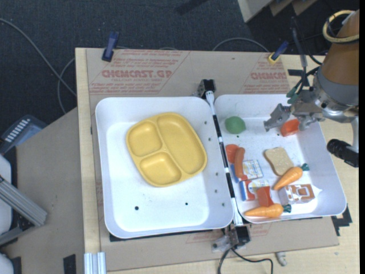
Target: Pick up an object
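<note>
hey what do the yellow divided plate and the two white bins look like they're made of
The yellow divided plate looks like moulded plastic: one even colour, rounded compartment walls, a soft sheen rather than a glaze. The left bin and the right bin also look like thin plastic, smooth white with rounded corners and rolled rims, though coated metal cannot be ruled out from this view.

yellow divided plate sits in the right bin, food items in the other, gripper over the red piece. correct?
Not quite. The camera view shows the yellow divided plate in the left bin; the food items lie in the right bin. The gripper is indeed at the red piece.
</note>
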Controlling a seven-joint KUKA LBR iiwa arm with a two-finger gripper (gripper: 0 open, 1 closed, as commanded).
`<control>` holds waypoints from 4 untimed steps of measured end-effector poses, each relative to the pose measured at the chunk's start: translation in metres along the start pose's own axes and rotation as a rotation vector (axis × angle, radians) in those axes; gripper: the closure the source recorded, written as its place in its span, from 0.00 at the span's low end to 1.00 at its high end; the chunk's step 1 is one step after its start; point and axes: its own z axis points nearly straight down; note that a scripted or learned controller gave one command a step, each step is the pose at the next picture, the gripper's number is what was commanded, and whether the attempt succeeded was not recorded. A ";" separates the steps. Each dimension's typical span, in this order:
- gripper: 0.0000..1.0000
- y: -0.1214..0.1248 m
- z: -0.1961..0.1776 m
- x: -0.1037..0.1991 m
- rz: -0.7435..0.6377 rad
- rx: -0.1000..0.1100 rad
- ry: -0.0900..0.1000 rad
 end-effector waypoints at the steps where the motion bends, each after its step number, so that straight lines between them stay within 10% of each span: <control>1: 0.00 -0.021 0.073 -0.057 0.002 0.003 0.000; 3: 0.00 0.105 0.144 -0.095 -0.007 0.001 0.018; 4: 1.00 0.106 0.133 -0.101 -0.007 -0.014 -0.004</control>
